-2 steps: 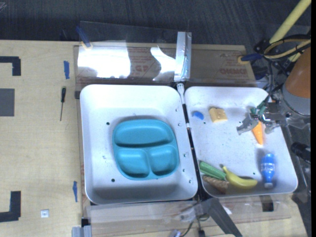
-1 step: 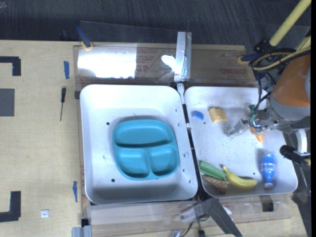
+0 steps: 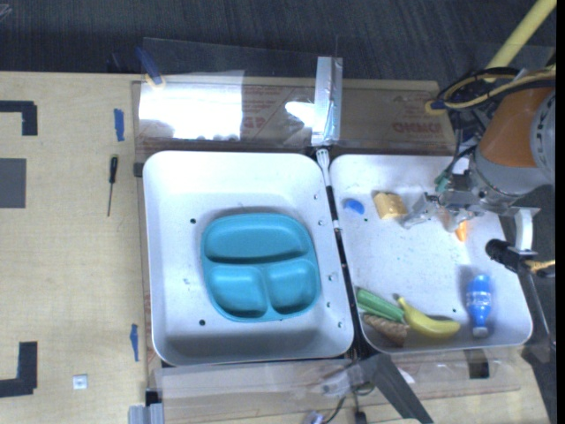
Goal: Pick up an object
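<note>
In the right bin [image 3: 521, 325], my gripper [image 3: 418, 212] hangs low over the upper part, reaching in from the right. Just left of it, very close, lies a small yellow block [image 3: 388, 206]. A small blue piece [image 3: 353, 208] sits further left near the bin's wall. An orange object [image 3: 462, 230] peeks out beneath the wrist. Lower down, a blue bottle [image 3: 478, 301] lies at the right. A banana [image 3: 427, 321], a green vegetable [image 3: 378, 304] and a brown item [image 3: 386, 328] crowd the front edge.
The left bin [image 3: 168, 237] holds a blue divided tray [image 3: 259, 264]. A metal divider [image 3: 327, 100] and a clear panel stand behind the bins. The arm's grey body and orange band [image 3: 516, 131] with cables cover the right bin's upper right corner.
</note>
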You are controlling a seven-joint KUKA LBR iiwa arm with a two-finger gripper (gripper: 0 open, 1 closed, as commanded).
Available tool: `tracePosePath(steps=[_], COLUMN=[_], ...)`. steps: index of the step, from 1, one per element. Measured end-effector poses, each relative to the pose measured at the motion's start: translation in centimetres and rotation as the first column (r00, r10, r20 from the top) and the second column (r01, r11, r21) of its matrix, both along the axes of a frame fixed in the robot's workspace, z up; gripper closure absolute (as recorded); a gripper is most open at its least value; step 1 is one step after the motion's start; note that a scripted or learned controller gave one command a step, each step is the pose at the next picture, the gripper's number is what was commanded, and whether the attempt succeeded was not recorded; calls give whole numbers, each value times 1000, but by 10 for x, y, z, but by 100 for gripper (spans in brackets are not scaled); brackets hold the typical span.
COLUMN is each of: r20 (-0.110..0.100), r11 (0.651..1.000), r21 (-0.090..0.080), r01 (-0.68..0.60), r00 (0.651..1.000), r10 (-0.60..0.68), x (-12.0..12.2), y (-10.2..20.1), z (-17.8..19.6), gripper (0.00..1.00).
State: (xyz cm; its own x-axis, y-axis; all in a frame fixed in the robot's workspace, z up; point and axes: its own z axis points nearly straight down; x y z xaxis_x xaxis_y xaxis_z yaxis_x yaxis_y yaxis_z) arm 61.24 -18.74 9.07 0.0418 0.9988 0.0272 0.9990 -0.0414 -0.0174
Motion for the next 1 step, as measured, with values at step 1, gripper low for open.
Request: tracePosePath(steps=[1], r20=[28], r11=[1000], r21=[-2], r01=[-16], r00=[999], r10=[16], x=[-19], y=[-10], z=[0], gripper=[0])
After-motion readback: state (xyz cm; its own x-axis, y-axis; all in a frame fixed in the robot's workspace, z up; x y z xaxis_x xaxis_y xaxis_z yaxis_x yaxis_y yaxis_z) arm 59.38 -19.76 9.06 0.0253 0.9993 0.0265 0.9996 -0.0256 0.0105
